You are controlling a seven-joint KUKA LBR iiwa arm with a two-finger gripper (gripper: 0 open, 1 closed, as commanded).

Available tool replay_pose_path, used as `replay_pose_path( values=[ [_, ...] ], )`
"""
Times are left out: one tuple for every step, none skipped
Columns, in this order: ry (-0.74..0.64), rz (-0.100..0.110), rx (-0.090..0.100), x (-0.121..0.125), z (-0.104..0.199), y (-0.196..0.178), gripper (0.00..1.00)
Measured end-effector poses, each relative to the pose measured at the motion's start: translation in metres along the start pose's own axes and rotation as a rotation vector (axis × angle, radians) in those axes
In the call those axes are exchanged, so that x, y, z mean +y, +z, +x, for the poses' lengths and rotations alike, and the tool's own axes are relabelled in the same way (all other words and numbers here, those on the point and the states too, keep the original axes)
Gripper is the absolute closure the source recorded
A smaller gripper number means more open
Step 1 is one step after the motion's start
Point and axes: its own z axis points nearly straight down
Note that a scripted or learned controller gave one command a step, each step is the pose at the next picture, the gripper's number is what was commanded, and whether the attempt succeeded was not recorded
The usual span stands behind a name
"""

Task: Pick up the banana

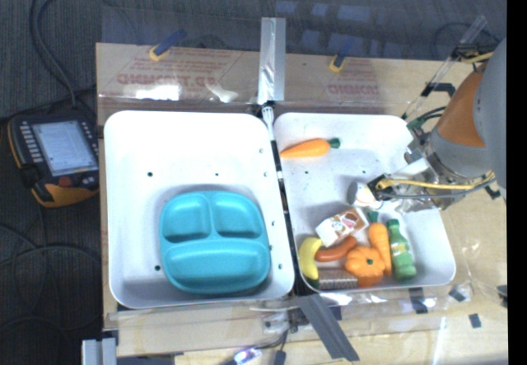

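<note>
The banana [308, 259] sits in the right bin [362, 128], down in that bin's near-left corner as the camera sees it, close against the wall it shares with the left bin [132, 190]. My arm [461, 137] reaches in from the right edge of the view, and its working end hovers over the middle-right of the same bin, so the banana lies down and to the left of my jaws, across the pile. I cannot tell from this slanted view whether my jaws are open or closed; nothing shows between them. The banana is short and curved, with its long axis running roughly up and down the picture, along the dividing wall. I judge the jaws would want to close across that axis, from left and right. That looks tight. On its right side a red sausage [336, 252] seems to touch it, a white carton [342, 226] sits just above that, and an orange round fruit [366, 264] and a carrot [379, 238] crowd in beyond. A green bottle [401, 250] lies between the pile and my arm. A second carrot [306, 148] near the far wall is well apart and of no concern.
</note>
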Motion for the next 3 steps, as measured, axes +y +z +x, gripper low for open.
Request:
replay_pose_path(
  values=[
    [-0.052, -0.004, -0.001, 0.030, -0.015, -0.073, 1.00],
    [-0.024, -0.001, 0.005, 0.033, -0.011, 0.054, 1.00],
    [0.111, -0.006, -0.001, 0.033, -0.022, -0.131, 1.00]
  ],
)
